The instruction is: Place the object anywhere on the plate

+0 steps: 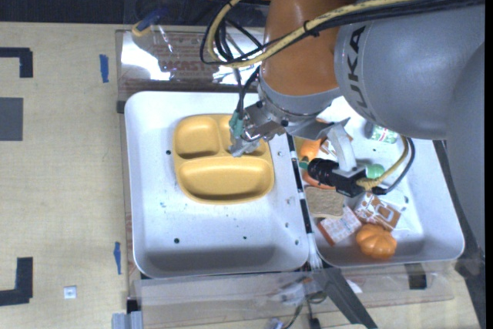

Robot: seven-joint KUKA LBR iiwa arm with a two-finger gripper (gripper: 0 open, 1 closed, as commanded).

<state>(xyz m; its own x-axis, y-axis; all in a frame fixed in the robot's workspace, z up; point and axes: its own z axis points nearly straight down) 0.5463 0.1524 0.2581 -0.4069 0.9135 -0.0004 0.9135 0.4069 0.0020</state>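
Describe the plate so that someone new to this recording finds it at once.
Of the two white bins, take the left bin. The plate lies in its upper middle, just under the gripper. It is the only yellow thing: a rounded tray split into compartments.

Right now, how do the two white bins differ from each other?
The left bin holds one yellow divided plate, with the gripper over the plate's upper right part; the right bin holds a jumble of small things, among them an orange pumpkin-like toy. Both bins are shallow, white and sit side by side.
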